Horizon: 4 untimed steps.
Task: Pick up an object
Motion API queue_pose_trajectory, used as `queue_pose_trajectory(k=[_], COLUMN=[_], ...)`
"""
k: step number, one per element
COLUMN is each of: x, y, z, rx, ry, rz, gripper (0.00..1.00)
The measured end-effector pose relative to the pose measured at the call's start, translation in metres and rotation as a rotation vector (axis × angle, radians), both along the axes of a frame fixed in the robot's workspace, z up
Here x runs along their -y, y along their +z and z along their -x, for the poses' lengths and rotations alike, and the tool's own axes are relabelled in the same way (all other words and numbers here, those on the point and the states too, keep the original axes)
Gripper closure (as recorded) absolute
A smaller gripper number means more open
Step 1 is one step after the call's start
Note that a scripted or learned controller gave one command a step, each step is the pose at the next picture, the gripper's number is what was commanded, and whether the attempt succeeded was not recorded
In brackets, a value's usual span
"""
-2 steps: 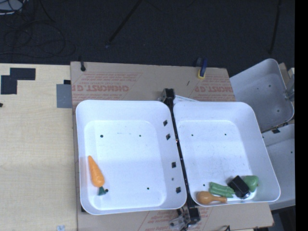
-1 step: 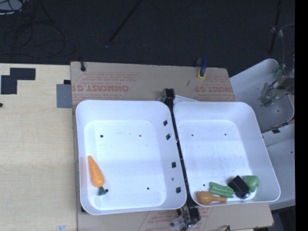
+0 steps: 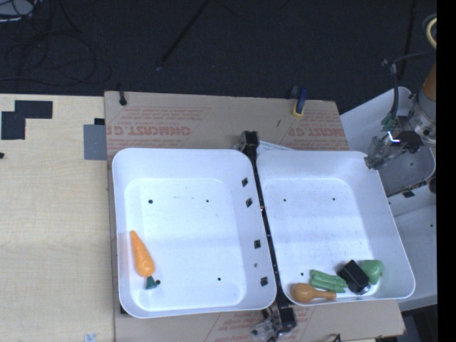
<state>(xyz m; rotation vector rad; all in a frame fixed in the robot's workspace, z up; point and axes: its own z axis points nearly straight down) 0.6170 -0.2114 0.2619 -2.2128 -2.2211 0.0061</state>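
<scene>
Toy carrot [image 3: 142, 254] lies alone by the left wall of the left bin [image 3: 182, 161], well apart from the clutter in the right bin [image 3: 320, 164]. Your pincer [image 3: 385, 148] hangs past the right bin's far corner; you cannot tell its state. Bring it across, centre over the orange body, and close across the narrow width.

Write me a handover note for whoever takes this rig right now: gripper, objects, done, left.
Gripper: at the right edge of the view, beside the right bin's far right corner, above bench level; nothing visible in it.
Left bin: carrot near the front left corner.
Right bin: orange gourd, green bean pod, black block and green piece bunched along the front wall.
Done: nothing picked.
Left: choose an object, descend, grasp, lift.
</scene>
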Motion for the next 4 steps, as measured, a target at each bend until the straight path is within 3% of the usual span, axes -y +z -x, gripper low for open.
queue_pose_trajectory(k=[1, 2, 3, 4], x=[-0.001, 0.004, 0.004, 0.0], y=[-0.086, 0.029, 0.065, -0.017], z=[-0.027, 0.004, 0.035, 0.003], rx=[-0.001, 0.014, 0.007, 0.0], ry=[0.002, -0.007, -0.009, 0.0], rz=[0.0, 0.005, 0.002, 0.0], gripper=[1.0, 1.0, 1.0, 1.0])
